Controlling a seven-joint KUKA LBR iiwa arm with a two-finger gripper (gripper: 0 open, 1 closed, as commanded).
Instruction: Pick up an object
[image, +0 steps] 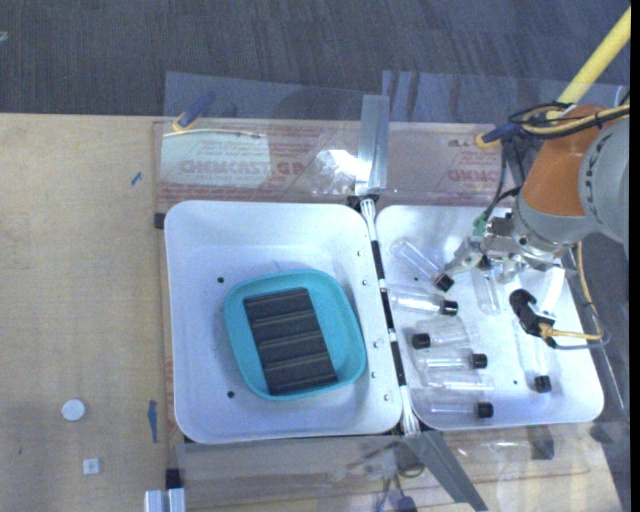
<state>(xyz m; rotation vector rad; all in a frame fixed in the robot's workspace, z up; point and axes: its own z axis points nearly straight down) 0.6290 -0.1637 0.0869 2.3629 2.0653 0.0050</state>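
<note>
Nearest you, along the front edge of the right bin (590, 395), clear vials (450, 408) with black caps lie on their sides, more scattered toward its middle; the left bin (190, 300) holds a teal tray (240, 330) with a dark ribbed insert (290, 342). Farther back, the gripper (487, 262) hangs low over the right bin's rear half beside a capped vial (425, 268), and you cannot tell its finger state from this angle. Expect light, stiff, slick, rolling, probably breakable vials, so pinch across mid-barrel, not the cap.
</note>
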